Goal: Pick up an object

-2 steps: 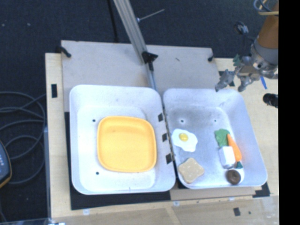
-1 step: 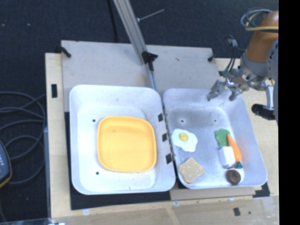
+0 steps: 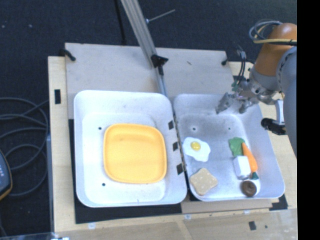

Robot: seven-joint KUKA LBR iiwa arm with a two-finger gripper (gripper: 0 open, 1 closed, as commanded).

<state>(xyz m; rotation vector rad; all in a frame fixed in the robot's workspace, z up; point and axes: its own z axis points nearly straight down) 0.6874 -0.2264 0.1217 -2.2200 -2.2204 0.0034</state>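
While the gripper (image 3: 234,103) hangs spread and empty over the right bin's (image 3: 210,109) far rim, the carrot (image 3: 250,157), green piece (image 3: 236,146) and white block (image 3: 242,167) sit crowded near-right, so a descent risks nudging neighbours.

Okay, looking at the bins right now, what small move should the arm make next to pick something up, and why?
Probably move the gripper toward the camera over the carrot. It hovers at the right bin's far rim with nothing beneath, while the toys lie along the near side.
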